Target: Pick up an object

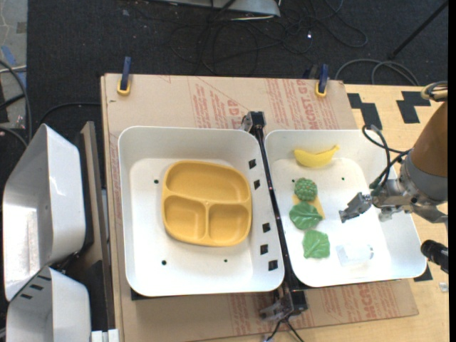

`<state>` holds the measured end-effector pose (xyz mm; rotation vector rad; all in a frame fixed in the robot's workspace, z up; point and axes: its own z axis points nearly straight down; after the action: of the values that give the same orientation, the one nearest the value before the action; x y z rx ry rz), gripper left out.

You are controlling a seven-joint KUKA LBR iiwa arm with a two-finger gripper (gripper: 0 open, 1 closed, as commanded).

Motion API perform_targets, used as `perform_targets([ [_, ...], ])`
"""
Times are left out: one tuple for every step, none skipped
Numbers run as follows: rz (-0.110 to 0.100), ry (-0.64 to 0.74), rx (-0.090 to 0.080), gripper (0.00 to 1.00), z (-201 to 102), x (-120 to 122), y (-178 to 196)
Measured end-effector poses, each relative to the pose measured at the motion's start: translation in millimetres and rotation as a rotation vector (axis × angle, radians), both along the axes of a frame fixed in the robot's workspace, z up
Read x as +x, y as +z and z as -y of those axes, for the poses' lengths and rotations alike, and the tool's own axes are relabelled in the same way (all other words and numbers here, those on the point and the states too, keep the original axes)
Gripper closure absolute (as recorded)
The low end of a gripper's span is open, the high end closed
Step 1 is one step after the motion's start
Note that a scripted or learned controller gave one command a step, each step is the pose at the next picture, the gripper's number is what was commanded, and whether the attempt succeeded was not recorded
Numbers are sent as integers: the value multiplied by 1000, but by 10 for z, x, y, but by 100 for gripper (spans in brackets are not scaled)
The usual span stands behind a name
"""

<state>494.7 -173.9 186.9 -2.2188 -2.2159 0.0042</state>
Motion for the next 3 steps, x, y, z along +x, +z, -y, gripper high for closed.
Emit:
perform_targets([
  [1, -1, -1, 0, 77, 29, -487],
  [6, -1, -2, 100, 76, 42, -358],
  [12, 4, -5, 100, 162, 116, 151],
])
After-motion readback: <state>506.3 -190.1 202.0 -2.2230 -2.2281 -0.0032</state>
